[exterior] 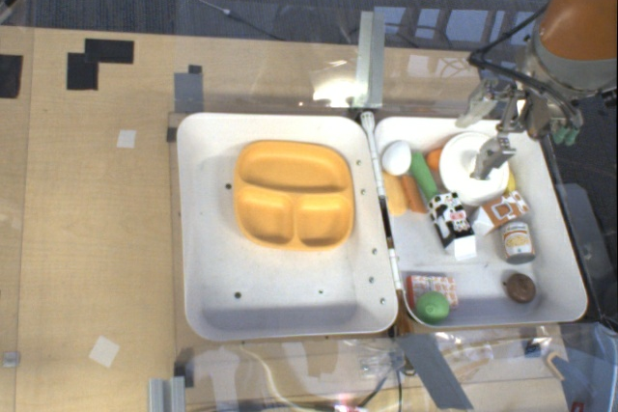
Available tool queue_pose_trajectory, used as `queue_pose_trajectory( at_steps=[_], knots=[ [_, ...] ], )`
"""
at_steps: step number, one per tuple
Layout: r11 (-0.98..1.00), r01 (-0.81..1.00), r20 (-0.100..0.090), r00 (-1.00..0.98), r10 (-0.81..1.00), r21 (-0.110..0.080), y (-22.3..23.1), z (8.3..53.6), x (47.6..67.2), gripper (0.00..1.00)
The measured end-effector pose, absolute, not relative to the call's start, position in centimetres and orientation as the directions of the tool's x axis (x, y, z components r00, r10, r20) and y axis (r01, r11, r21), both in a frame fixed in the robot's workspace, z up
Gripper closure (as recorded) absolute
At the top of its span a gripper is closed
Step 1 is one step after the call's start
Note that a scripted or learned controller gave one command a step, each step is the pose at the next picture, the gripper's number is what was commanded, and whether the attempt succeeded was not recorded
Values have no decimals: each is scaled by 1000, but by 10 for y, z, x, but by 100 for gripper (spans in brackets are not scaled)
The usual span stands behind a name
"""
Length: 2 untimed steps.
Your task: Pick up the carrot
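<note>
carrot (412, 196), a short orange piece, lies in the white bin (565, 256) toward the bench's right edge, close to the wall that this bin shares with its neighbour, touching a green cucumber-like stick (422, 177) on its other side.

nearest the bench's front edge, in that same bin, a green ball (434, 307) sits against a red packet (432, 288), with a brown round piece (520, 287) well apart toward the right wall. farther in come a small can (517, 241), an orange-and-white carton (505, 207), a white block (464, 246) and a black-and-white cow-patterned item (446, 212), the last two touching. the carrot lies just beyond these. past it, a white egg (397, 156) rests at the far end of the green stick, and a white bowl (463, 167) stands beside it near the bin's far wall.

the claw (494, 154) hangs over the white bowl, well apart from the carrot; whether it is wide or narrow cannot be told from this angle, and nothing is seen held in it. the grey arm with its orange band (577, 24) reaches in over the bench's far right corner.

the neighbouring bin (208, 285), toward the bench's middle, holds a yellow divided tray (293, 193).
</note>
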State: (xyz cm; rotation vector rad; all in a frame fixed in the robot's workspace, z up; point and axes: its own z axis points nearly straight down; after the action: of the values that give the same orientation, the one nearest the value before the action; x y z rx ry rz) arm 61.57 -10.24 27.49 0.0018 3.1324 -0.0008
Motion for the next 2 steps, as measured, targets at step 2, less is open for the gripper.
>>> queue_pose_trajectory(
  at_steps=[2],
  knots=[
    [960, 279, -6, -960, 279, -1, -91, 93, 663, 0]
  ],
)
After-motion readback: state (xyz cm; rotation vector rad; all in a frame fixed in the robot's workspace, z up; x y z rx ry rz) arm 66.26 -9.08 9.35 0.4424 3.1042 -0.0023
